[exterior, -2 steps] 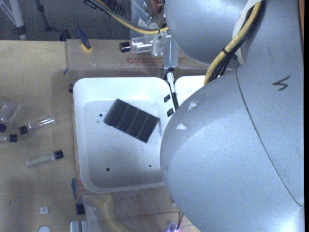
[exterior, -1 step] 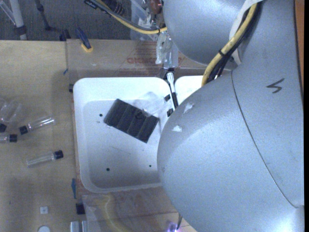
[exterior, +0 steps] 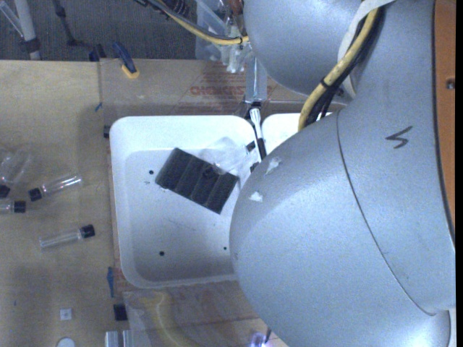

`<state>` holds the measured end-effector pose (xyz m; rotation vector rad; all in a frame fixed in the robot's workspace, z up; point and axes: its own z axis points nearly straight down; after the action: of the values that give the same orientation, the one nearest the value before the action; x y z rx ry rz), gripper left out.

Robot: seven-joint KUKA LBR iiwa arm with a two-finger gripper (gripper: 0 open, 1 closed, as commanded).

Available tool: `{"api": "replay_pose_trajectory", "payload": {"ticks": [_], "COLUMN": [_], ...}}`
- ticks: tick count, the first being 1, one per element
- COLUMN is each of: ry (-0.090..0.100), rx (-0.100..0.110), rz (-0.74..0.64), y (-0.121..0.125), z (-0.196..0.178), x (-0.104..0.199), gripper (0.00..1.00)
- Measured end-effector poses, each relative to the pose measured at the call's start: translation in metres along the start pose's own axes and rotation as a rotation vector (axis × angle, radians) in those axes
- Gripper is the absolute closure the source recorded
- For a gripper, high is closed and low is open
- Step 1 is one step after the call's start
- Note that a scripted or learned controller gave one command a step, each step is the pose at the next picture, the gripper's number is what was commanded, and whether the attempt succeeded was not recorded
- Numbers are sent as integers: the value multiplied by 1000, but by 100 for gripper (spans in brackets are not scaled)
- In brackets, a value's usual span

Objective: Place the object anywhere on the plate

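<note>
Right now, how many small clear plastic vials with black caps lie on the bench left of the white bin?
3: one uppermost, one at the left edge, one lowest. The arm may hide others.

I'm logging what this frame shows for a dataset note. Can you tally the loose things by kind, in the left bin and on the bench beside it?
Dark ribbed block in the white bin: 1
Crumpled clear wrap beside it: 1
Clear vials with black caps on the bench: 3
Total: 5
</note>
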<state>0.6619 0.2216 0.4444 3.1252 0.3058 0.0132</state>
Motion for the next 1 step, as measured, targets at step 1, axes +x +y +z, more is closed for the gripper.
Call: {"api": "replay_pose_trajectory", "payload": {"ticks": [1], "ry": [-14], "rx": [3], "rz": [-95], "y": [-7], "z": [152], "x": [-19], "gripper": [100]}}
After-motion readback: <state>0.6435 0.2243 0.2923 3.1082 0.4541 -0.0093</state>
